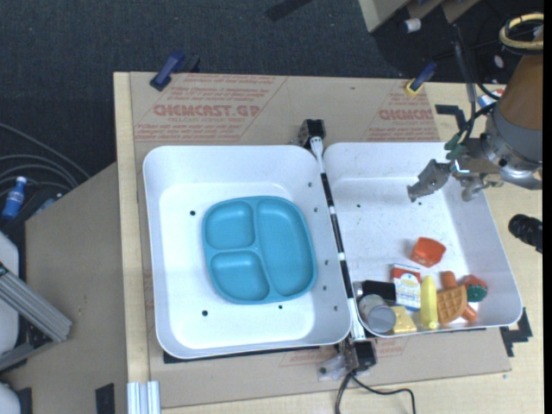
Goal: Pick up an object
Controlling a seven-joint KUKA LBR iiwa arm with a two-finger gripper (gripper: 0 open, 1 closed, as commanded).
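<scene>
A: What is being shown in the left bin [164, 231]?

B: A blue divided plate [257, 248] is being carried near the middle of that bin, lying flat, with its three compartments facing up.

A: And what is being held in the right bin [379, 171]?

B: A cluster of small things is being kept along its near edge, toward the near right corner. At the near left corner a round silvery can [378, 316] is being seen beside a black item [376, 290]. Just to the right, a red and white carton [405, 285] is lying touching a yellow piece [428, 307], then a waffle-like toy [451, 304] and an orange and green toy [473, 290]. A little apart, toward the bin's middle, an orange block [428, 250] is resting alone.

A: Where is the gripper [448, 182] being seen?

B: It is being held above the far right part of the right bin, well apart from the cluster. Its two fingers are being kept spread, with nothing seen between them; one finger [425, 182] is pointing toward the bin's far middle.
</scene>
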